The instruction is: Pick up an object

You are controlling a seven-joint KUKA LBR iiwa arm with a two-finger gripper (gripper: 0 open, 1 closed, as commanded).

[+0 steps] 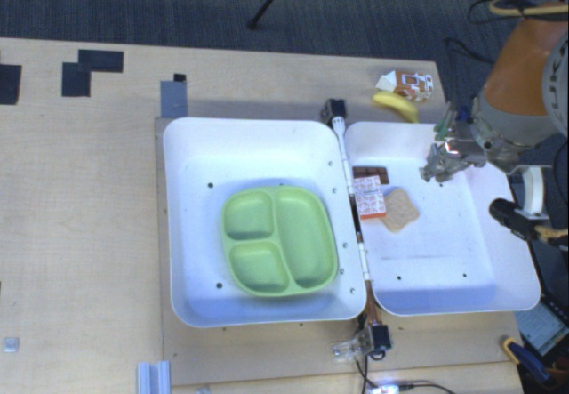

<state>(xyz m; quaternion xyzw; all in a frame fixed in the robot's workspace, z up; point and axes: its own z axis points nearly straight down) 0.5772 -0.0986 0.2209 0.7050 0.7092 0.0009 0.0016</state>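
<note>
The gripper [442, 165] hangs over the right bin [462, 281], and I cannot tell its state. Near its left, a packet [369, 197] and a tan piece [402, 211] lie touching. A green tray [278, 241] sits in the left bin [191, 205].

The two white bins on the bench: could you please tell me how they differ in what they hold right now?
The left bin holds one large thing, a green divided plate lying flat near its middle; the right bin holds smaller things, a printed packet and a tan piece, crowded at its left edge. The hand hangs over the right bin, not the left bin. Both are shallow, white, and side by side.
</note>
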